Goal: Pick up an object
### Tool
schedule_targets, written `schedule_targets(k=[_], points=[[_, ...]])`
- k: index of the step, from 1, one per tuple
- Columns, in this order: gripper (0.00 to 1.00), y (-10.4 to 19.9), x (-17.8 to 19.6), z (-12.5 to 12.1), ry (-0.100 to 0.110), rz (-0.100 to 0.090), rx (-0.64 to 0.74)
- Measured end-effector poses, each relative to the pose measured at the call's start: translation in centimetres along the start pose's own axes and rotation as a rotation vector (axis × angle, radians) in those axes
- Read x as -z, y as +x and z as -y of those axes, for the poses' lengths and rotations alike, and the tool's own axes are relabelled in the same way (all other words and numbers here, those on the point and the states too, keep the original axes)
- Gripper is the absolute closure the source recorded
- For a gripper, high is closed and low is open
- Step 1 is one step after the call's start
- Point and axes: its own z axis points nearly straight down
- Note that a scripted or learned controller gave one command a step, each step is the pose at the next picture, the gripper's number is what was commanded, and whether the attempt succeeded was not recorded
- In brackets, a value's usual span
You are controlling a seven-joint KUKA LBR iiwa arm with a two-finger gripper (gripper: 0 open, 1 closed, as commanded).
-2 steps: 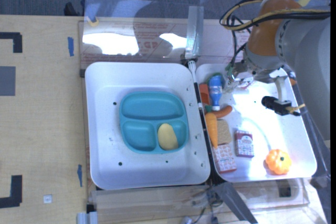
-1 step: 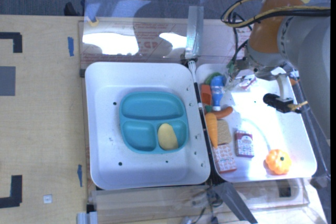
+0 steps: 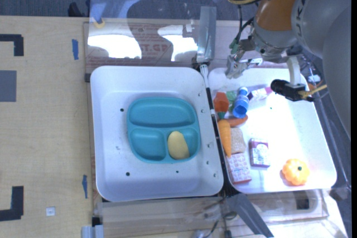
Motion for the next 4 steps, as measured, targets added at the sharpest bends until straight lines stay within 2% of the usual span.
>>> schedule_targets(k=[1,2,3,4], points=[[0.0,-0.2,-0.6,0.3,0.012,0.0,-0.002],[0.0,-2.5,-0.6,3.2,0.015,-0.001,-0.054],[0.0,-1.2,-0.6,3.6,0.016,-0.002,-0.1],[0.0,-5.2,-6.4,3.9,-0.003,0.003,-0.003]])
